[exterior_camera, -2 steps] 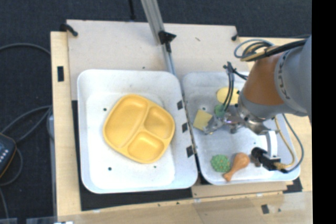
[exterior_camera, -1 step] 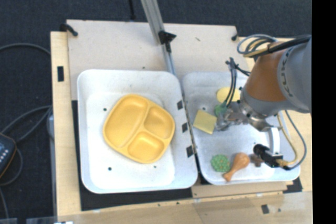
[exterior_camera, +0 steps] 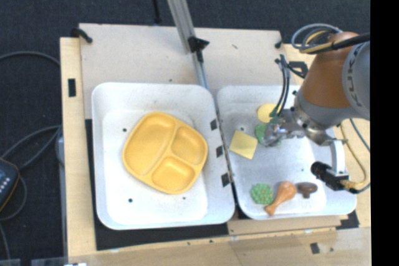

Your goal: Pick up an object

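Pincer (exterior_camera: 272,133) low over green piece (exterior_camera: 260,133) in right bin (exterior_camera: 324,162), centre-right, apparently for grasping; opening can't tell

We see the arm (exterior_camera: 333,81) reaching in from the right, its orange band above the grey wrist, bent downward. The end effector (exterior_camera: 272,133) sits at the arm's left tip, low and pointing down-left. Cables loop around the wrist and trail off to the right.
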{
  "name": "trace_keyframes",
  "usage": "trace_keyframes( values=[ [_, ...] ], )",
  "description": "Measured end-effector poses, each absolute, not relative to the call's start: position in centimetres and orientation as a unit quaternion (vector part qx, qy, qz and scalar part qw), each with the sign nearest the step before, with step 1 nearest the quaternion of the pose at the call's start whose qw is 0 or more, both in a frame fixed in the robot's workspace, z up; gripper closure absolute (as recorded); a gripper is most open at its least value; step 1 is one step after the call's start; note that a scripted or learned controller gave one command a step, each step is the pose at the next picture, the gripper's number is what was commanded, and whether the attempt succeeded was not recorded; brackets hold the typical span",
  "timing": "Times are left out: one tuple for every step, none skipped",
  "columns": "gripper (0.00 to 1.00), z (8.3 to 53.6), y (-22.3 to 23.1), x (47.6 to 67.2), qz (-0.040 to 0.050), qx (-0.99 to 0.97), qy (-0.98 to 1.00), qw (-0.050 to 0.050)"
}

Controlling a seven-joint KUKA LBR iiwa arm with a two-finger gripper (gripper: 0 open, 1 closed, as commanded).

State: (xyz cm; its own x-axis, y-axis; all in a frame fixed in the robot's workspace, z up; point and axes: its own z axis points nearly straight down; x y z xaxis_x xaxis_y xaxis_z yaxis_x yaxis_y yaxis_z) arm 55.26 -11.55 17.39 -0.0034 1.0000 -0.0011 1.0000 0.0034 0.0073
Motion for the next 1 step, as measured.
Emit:
trace_keyframes(
  values=[
    [1.0,21.85,-11.67,55.88,0.002,0.706,0.708,0.003]
  ],
)
